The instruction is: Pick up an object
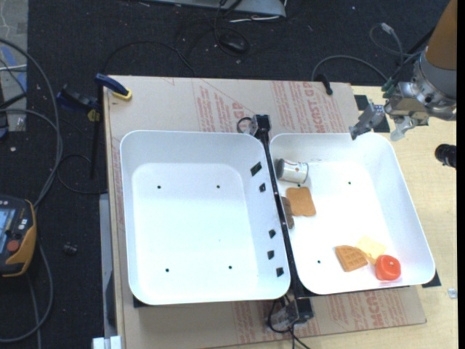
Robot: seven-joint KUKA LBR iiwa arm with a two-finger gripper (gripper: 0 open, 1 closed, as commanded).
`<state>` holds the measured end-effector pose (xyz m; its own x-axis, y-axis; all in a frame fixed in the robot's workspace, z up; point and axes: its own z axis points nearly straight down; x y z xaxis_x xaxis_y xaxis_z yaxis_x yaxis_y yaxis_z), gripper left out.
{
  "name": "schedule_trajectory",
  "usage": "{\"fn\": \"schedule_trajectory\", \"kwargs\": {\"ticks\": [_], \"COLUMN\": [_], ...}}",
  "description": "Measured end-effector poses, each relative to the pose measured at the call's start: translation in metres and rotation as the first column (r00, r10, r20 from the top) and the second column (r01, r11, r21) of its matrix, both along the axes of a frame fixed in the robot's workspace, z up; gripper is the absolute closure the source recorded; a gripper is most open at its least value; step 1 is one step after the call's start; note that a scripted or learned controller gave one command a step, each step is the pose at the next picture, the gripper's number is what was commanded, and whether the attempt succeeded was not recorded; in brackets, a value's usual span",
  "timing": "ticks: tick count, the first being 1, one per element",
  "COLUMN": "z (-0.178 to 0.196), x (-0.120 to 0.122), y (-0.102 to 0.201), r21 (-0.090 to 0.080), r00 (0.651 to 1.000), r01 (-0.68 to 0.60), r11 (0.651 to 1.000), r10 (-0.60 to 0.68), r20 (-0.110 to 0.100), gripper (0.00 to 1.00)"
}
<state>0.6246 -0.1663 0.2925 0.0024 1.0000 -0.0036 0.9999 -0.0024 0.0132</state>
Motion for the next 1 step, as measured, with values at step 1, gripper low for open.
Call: {"fn": "schedule_trajectory", "kwargs": {"ticks": [1], "z": [-0.1790], "x": [-0.0645], "y": [0.0351], "r21": [0.006], "r00": [1.000], "r01": [-0.003], "r11": [1.000], "r10": [0.003], "r20": [-0.025], "gripper": [0.00]}}
